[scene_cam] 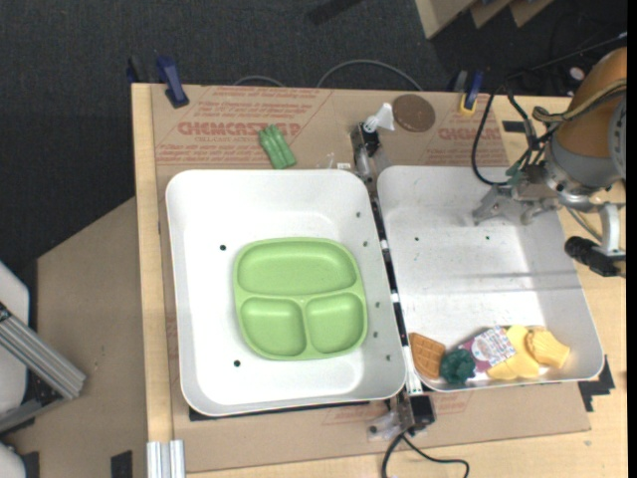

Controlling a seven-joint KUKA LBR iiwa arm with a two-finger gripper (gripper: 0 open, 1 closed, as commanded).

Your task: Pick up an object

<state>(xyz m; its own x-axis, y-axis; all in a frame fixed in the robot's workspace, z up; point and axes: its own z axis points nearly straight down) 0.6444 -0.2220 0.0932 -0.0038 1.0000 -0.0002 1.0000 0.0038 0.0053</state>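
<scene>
- Over on the left, one green divided plate [299, 298] lies flat in the left bin [194, 217], three compartments. It looks like light, stiff plastic; my guess is its raised rim is the only place to pinch.
- Up at 12 o'clock of that bin, one small green toy [278, 147] sits on the cardboard of the worktop [229, 118], with one brown disc [413, 114] further right.
- Now the right bin [448, 257]: the pile is huddled in its 6 o'clock corner. I count one waffle-brown piece [426, 353], one dark green lump [458, 367], one crumpled wrapper [492, 346] and roughly two or three yellow toys [528, 357], all touching.
- These look small and light, probably smooth plastic that slips; the wrapper looks soft. The yellow piece at the pile's 3 o'clock end looks the freest to grab.
- The end effector [508, 207] hovers at the bin's 1 o'clock, well apart from the pile, with nothing in it; I cannot tell its spread.
</scene>
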